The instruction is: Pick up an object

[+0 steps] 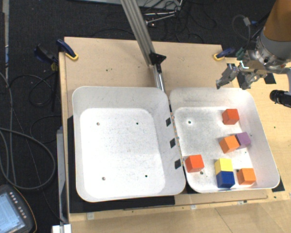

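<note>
— Since the fingers [233, 77] hang spread with nothing between them, above the far rim of the right bin [262, 130], where would you send them?

— To the red-orange cube [230, 116] nearest that far rim. It stands alone on bare bin floor, well apart from its neighbours, so both fingers can drop beside it without nudging anything.

— And the rest?

— Harder, I'd judge. The orange cube [229, 143] touches the purple cube [243, 140]. The yellow cube [223, 166] sits against the blue cube [225, 179], with another orange cube [246, 176] just beside them at the near rim. A further orange cube [194, 163] lies close to the bin's left wall, leaving little room on that side.

— So how should the approach go?

— Centre the gap over the lone cube, line the fingers up with two opposite flat faces, come straight down, and close only once low enough to grip its sides.

— Anything outward to watch?

— The left bin [121, 142] on the worktop [111, 62] is out of the way. The grey wrist [276, 45] just needs to travel nearer.
</note>
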Controlling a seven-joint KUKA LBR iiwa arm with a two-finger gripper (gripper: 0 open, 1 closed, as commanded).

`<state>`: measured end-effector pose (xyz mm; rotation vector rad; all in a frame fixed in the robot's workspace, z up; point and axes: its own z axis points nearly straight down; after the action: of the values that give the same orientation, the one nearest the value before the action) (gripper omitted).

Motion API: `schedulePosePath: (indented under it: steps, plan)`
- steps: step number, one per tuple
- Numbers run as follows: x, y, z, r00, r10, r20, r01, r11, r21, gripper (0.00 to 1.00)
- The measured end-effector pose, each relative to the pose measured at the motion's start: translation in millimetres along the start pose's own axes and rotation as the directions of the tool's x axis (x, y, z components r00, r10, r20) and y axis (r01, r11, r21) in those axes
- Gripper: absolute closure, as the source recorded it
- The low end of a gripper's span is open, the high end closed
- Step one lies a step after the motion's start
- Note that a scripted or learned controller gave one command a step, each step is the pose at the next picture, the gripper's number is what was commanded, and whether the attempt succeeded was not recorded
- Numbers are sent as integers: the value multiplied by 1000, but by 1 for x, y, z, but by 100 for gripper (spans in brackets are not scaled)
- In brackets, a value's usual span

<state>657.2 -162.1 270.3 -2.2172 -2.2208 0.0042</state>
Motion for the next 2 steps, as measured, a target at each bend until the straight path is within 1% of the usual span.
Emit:
schedulePosePath:
  steps: [1, 2]
  plan:
    - [0, 1, -3, 1000, -2, 2, 2, 1000, -4, 0]
    - [-4, -7, 56, 1000, 2, 0, -2, 1000, 2, 0]
